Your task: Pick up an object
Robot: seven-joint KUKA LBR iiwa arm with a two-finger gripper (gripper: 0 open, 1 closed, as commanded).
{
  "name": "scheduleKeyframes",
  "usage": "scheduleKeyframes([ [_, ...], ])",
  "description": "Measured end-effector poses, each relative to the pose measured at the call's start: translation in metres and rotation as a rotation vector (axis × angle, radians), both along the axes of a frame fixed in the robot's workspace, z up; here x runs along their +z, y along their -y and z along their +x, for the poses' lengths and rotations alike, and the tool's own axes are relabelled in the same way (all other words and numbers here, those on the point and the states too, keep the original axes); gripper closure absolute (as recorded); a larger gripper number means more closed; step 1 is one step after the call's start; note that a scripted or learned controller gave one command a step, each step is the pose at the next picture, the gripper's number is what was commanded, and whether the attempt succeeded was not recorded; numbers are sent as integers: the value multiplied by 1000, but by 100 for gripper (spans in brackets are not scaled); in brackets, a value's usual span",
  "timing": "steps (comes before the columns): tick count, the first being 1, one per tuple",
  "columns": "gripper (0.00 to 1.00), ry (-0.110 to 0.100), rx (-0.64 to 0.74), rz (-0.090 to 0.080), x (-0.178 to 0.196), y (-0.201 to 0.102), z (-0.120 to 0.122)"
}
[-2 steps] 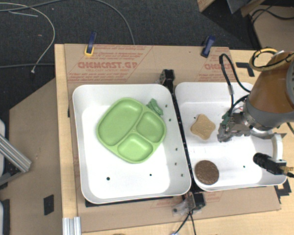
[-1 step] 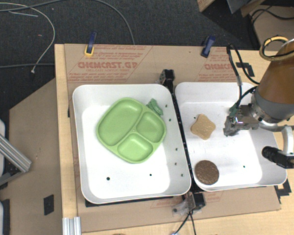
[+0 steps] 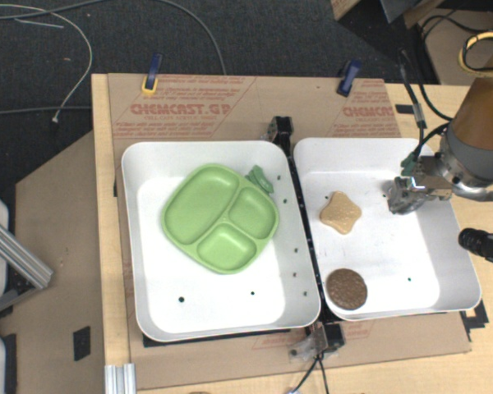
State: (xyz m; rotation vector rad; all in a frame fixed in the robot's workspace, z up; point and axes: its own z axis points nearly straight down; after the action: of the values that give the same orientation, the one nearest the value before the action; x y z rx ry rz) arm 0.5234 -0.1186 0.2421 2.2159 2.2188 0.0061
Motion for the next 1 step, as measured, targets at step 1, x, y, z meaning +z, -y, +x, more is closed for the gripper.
scheduleKeyframes([
  [1,100,-11,5,5,-11,-59,-10],
])
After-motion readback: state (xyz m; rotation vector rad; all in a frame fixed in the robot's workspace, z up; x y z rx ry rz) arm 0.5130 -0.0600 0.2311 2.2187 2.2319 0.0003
